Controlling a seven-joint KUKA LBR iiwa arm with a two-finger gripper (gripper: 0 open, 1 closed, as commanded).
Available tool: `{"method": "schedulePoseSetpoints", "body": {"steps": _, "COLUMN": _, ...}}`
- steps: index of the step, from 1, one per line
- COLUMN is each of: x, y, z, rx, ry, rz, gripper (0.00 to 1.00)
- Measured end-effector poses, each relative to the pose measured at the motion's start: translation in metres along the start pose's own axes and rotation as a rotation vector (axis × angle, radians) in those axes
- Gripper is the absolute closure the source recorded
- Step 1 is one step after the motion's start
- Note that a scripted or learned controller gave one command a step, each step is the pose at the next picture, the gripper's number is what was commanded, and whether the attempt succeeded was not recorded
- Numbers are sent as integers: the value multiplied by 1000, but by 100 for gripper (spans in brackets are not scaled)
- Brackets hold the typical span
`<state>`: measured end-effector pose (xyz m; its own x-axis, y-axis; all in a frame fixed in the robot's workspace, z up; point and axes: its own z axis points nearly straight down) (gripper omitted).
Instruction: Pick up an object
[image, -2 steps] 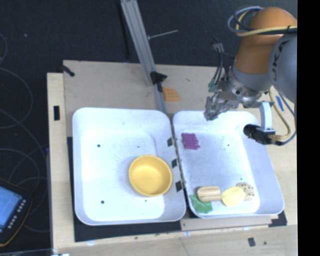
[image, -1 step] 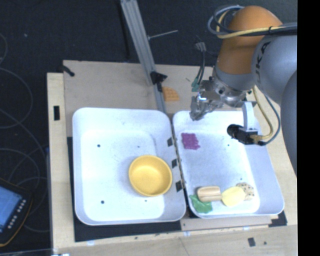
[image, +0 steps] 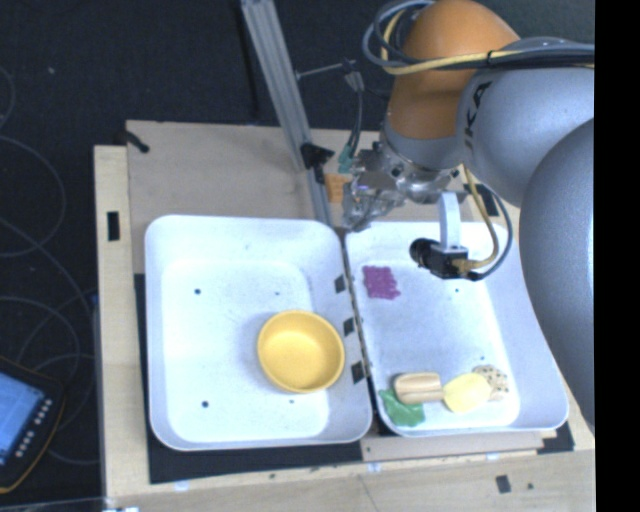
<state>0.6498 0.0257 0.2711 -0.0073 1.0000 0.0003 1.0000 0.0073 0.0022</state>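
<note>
Bright overhead light, dim surroundings, perhaps soft.

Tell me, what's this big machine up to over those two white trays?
It's a robot arm programmed to pick something up. Right now its gripper is at the far edge of the bins, near the divider between them, and nothing is visibly in its grasp. The left bin holds a yellow bowl. The right bin has a purple piece near the middle, and along its near edge a tan block, a yellow lump, a small green piece and a speckled thing.
</note>
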Motion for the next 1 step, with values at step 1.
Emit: {"method": "schedulePoseSetpoints", "body": {"steps": 1, "x": 49, "y": 11, "z": 20, "rx": 1, "ry": -1, "rz": 1, "gripper": 100}}
